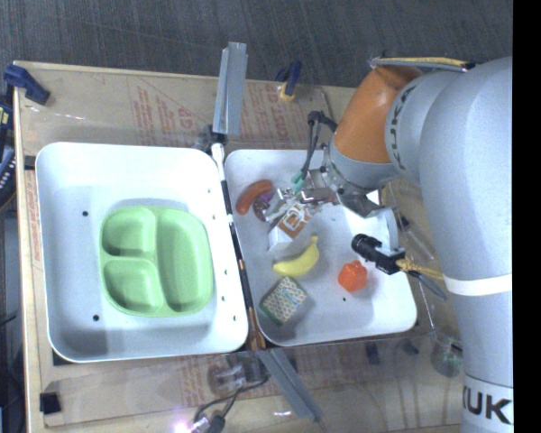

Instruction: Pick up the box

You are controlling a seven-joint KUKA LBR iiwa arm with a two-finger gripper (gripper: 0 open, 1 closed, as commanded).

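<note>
Since the box (285, 300) lies at the right bin's (392, 318) near edge (turned cornerwise), we judge the gripper (293, 207), farther back near the banana (299, 260), must come nearer; its grip we cannot tell.

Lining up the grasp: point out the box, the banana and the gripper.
box (285, 299): camera view, middle of its patterned top face.
banana (298, 260): camera view, middle of its curved body.
gripper (293, 207): camera view, between its fingertips.
</note>
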